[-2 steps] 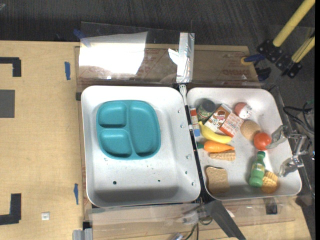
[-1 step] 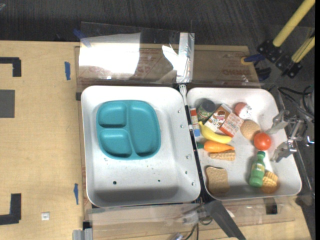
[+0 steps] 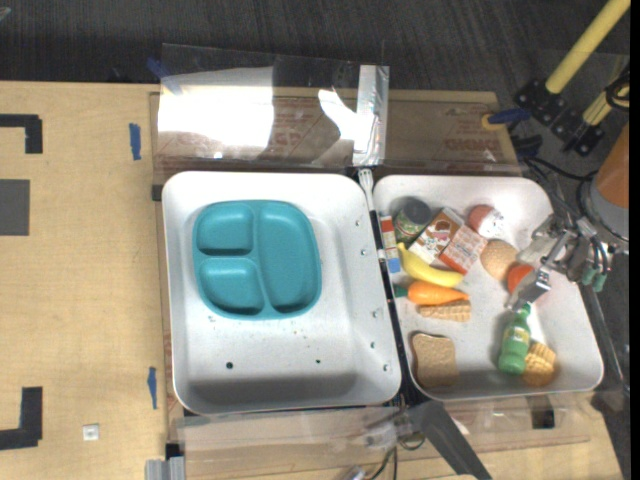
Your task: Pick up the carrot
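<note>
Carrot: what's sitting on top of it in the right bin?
The banana lies along the upper edge of the carrot, touching it. Whether they overlap can't be told. The waffle cone lies just below.

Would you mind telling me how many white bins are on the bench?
2. The left bin holds a teal divided plate; the right bin holds the toy food, including the carrot. None look hidden.
</note>
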`<move>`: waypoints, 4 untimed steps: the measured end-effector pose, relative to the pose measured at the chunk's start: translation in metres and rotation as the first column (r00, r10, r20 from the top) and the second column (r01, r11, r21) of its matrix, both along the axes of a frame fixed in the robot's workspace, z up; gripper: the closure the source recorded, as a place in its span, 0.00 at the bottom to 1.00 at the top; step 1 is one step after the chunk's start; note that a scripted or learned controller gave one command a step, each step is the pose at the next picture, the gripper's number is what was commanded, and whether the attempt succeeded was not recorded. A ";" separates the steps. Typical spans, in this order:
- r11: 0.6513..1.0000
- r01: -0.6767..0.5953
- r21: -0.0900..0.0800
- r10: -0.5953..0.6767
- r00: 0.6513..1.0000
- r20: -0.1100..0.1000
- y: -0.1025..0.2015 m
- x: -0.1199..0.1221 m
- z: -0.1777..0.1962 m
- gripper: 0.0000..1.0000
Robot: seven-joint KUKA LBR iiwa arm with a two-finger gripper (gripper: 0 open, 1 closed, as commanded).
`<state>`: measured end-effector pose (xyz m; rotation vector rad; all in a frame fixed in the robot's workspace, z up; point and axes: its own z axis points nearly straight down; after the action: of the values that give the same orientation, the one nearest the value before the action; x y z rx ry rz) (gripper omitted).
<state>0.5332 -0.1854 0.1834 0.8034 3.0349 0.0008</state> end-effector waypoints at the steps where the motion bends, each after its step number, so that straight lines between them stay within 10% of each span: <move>1: 0.998 0.067 0.002 -0.067 0.998 -0.003 0.064 -0.003 -0.026 0.00; 2: 0.999 0.043 -0.001 -0.043 0.999 0.006 0.080 0.006 -0.087 0.00; 3: 0.999 0.039 -0.002 -0.039 0.999 0.006 0.081 0.007 -0.078 1.00; 4: 1.000 0.019 -0.001 -0.019 1.000 0.003 0.112 0.048 -0.049 1.00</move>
<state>0.5817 -0.0733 0.1347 0.8313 3.0237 0.0006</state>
